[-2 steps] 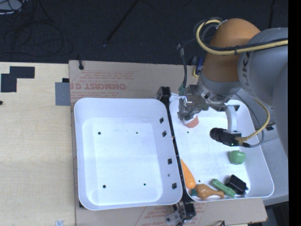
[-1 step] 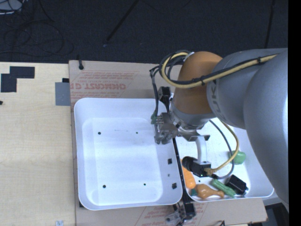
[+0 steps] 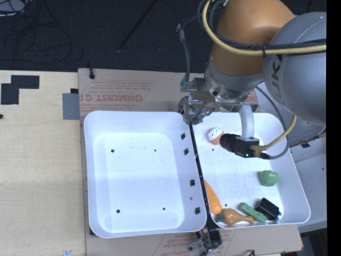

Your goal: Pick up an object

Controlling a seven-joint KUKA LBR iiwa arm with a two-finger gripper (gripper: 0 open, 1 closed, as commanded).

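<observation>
**Evidently no pick made yet**

Well, from my console the gripper (image 3: 194, 112) hangs above the back end of the seam where the two bins meet, and I see nothing caught in it. Whether the jaws are released or clenched I cannot tell, because the wrist housing crowds them from this angle. I judge the task barely begun: choosing, descending, closing and lifting are all left to do.

The candidates all lie in the loaded bin (image 3: 240, 181), to one side of the gripper. Nearest is a small white-and-orange piece (image 3: 215, 135), just beside the gripper on the camera's side and clear of everything else. A green lump (image 3: 269, 177) sits farther out, well apart from the gripper. Farthest off, in the bin's near corner, an orange carrot (image 3: 212, 197) lies along the seam wall. A tan drumstick-shaped toy (image 3: 233, 216), a green pod (image 3: 252, 212) and a black block (image 3: 268, 208) are crowded together there. I'd take the nearest piece as the easiest target, since it lies alone.

The second bin (image 3: 138, 180), on the gripper's other side, shows a plain white floor with a few dark specks. Both bins rest on a cardboard sheet (image 3: 133, 87) printed in red, laid on a pale bench (image 3: 37, 159) with dark patches. Beyond the gripper the room is dark, with cables (image 3: 58, 20) trailing across it.
</observation>
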